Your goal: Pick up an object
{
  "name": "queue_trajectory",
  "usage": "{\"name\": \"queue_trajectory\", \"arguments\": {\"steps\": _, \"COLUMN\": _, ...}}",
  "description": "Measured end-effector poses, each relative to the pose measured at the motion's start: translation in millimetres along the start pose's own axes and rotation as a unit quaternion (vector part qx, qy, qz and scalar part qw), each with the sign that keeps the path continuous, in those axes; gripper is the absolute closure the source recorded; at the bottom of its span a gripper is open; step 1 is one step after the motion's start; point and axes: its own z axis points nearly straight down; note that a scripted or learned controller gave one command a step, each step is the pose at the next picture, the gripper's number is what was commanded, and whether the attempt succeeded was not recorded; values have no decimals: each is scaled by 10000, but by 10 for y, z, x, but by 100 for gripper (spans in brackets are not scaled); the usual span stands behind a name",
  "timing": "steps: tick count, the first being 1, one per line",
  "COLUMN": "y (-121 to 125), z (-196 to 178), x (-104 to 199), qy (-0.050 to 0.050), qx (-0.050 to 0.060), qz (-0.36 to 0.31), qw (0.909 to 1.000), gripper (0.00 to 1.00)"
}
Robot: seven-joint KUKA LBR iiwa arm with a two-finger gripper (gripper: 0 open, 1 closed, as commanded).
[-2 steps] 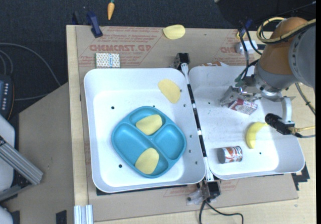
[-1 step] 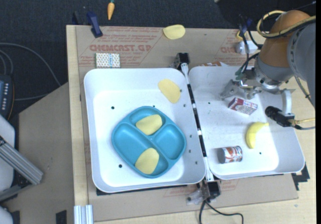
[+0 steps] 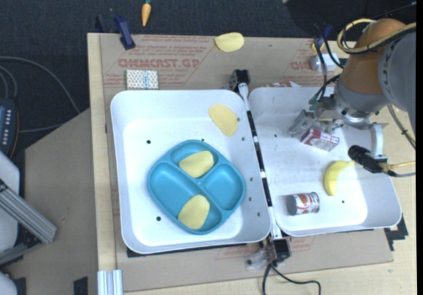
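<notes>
Bench bins: left (image 3: 132, 122) holds a blue tray (image 3: 195, 186); end effector (image 3: 316, 123) grip unclear.

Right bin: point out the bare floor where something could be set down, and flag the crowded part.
In the right bin, free floor lies along its left side, between the divider and the can. The far right is crowded: the claw hangs over a red-and-white packet, with the banana just in front.

A small red-and-white packet (image 3: 322, 138) lies flat in the right bin's (image 3: 284, 155) upper middle, directly under the gripper (image 3: 316, 117).
</notes>
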Motion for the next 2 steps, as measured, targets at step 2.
{"name": "queue_trajectory", "arguments": {"steps": 2, "y": -1223, "z": -22, "x": -392, "qy": -3, "qx": 0, "qz": 9, "qw": 10000, "gripper": 0}}
